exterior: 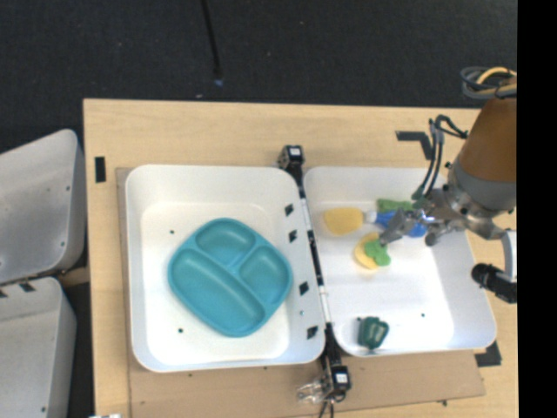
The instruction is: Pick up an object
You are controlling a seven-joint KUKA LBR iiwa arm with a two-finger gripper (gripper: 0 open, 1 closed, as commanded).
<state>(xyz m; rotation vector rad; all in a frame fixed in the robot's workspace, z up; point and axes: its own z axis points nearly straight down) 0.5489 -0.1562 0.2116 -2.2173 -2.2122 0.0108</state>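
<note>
My gripper [411, 232] hangs low over the upper middle of the right bin [452, 320], open, its fingers [391, 231] spread to either side of a small blue object [414, 225]. A green piece [393, 205] lies just behind it. A yellow and green toy [372, 254] rests beside the left fingertip. A yellow oval object [343, 220] lies further left. A dark green cup [372, 332] sits near the bin's front edge.
The left bin [148, 338] holds a teal divided plate [230, 274]. A ridge with black clips [310, 259] separates the bins. The arm's orange band [491, 142] and cables rise at the right. Bare white floor fills the right bin's lower right.
</note>
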